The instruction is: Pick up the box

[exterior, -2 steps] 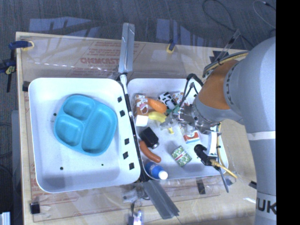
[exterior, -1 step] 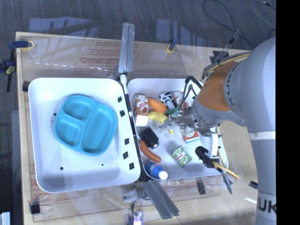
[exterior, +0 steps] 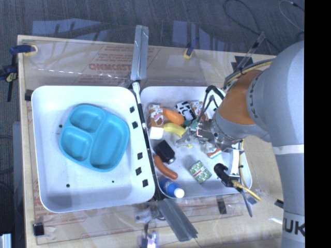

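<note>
Green box point(exterior: 199, 171) in right bin point(exterior: 247, 182): looks light, stiff cardboard; pinch across its short sides. Gripper point(exterior: 195, 133) over the clutter, can't tell its state.

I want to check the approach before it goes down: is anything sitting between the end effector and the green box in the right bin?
Nothing visible lies between them. The end effector hovers over the right bin, and the green box lies just below it in the view on bare floor, apart from the neighbouring toys.
</note>
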Tool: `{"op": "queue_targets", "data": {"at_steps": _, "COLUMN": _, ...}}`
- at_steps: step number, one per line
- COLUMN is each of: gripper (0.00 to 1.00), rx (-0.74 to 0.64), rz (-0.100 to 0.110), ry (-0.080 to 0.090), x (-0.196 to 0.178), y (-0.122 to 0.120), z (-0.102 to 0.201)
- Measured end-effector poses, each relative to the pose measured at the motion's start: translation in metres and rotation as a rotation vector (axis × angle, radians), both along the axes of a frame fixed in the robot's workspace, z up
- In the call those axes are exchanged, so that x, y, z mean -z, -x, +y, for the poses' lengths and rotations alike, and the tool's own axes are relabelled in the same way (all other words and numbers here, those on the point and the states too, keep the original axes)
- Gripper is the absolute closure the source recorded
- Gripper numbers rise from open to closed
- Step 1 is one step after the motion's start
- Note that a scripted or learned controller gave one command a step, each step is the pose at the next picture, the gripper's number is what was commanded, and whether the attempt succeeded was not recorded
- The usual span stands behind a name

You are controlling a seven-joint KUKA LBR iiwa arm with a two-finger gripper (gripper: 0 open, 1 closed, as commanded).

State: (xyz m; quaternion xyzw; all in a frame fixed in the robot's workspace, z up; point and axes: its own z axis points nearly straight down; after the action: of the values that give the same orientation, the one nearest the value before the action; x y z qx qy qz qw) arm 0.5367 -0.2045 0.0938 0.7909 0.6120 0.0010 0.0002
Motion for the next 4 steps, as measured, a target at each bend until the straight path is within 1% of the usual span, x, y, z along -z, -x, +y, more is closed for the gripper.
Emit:
{"op": "queue_targets", "data": {"at_steps": 1, "gripper": 0.0, "rx": 0.022, "rz": 0.006, "ry": 0.0, "x": -0.012, "y": 0.004, "z": 0.008}}
{"op": "queue_targets", "data": {"at_steps": 2, "gripper": 0.0, "rx": -0.018, "rz": -0.022, "ry": 0.023, "x": -0.007, "y": 0.05, "z": 0.049}}
{"op": "queue_targets", "data": {"at_steps": 3, "gripper": 0.0, "rx": 0.022, "rz": -0.022, "ry": 0.032, "x": -0.008, "y": 0.039, "z": 0.066}}
{"op": "queue_targets", "data": {"at_steps": 4, "gripper": 0.0, "rx": -0.001, "rz": -0.035, "ry": 0.04, "x": -0.009, "y": 0.053, "z": 0.069}}
